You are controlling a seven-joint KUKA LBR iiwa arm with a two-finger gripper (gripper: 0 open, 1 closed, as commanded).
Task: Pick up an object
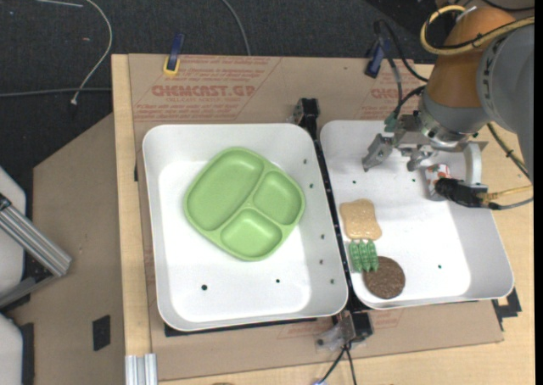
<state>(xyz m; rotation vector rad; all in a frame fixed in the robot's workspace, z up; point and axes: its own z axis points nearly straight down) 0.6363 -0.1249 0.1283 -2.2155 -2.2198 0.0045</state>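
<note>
Cardboard (212, 86) lettered "CHEMCAST GP"

Open pincer (394, 157) above right bin (475, 248), holding nothing.

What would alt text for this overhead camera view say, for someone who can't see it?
A grey and orange robot arm's gripper hovers open over the upper part of the right white bin, holding nothing. Near that bin's left edge lie a tan waffle-like piece, a small green item and a brown disc. The left bin holds a green divided plate.
</note>
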